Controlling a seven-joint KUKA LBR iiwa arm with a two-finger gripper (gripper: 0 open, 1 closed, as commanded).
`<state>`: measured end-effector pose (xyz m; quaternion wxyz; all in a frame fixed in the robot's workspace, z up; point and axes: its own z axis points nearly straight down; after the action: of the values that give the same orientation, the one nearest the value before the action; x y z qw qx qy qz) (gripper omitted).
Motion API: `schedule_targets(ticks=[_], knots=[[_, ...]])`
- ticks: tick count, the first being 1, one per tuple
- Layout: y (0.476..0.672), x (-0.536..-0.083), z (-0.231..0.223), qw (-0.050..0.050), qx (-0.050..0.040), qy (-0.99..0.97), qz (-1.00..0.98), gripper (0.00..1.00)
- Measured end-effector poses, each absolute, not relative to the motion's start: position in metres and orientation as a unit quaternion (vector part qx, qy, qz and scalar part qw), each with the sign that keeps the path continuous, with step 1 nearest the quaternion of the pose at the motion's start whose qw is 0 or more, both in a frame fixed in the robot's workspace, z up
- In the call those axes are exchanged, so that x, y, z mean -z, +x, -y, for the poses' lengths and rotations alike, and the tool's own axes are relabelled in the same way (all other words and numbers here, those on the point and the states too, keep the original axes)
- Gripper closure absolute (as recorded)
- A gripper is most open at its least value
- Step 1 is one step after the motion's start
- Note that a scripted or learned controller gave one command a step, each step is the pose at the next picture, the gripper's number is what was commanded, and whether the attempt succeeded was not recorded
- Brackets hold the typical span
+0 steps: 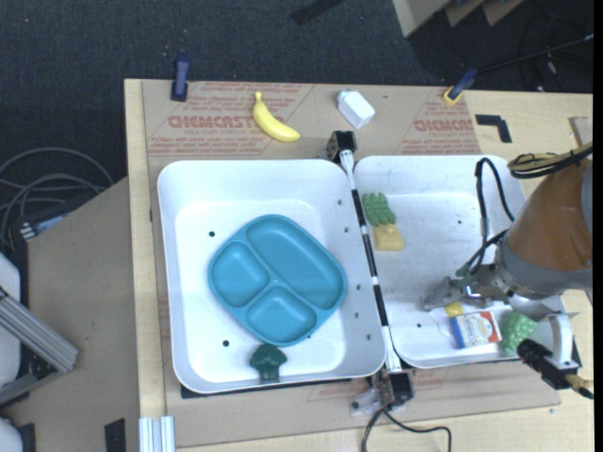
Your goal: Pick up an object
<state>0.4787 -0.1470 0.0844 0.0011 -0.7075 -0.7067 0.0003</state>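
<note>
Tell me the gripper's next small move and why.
Probably a short descent toward the white packet: the gripper sits low in the right bin, just above that packet, with a green toy beside it, and nothing shows between its fingers.

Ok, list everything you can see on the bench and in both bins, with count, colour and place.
Divided plate: 1, blue, middle of left bin.
Dark green toy: 1, left bin, near edge, below the plate.
Green ridged piece: 1, right bin, by the divider.
Yellow piece: 1, just below the green ridged piece.
Small packet: 1, white, red and blue, right bin, near edge.
Light green lump: 1, right of the packet.
Banana: 1, yellow, on the bench behind left bin.
White block: 1, bench, right of the banana.
Arm: 1, grey and orange; gripper low in right bin.
</note>
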Motion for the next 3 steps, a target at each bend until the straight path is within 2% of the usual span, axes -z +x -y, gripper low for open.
schedule_targets(ticks=[1,2,3], knots=[[0.517,-0.084,0.090,0.000,0.0007,-0.706,0.708,0.00],[0.570,-0.085,0.100,-0.001,0.0002,-0.707,0.707,0.00],[0.493,-0.084,0.139,0.001,-0.0014,-0.708,0.706,0.00]])
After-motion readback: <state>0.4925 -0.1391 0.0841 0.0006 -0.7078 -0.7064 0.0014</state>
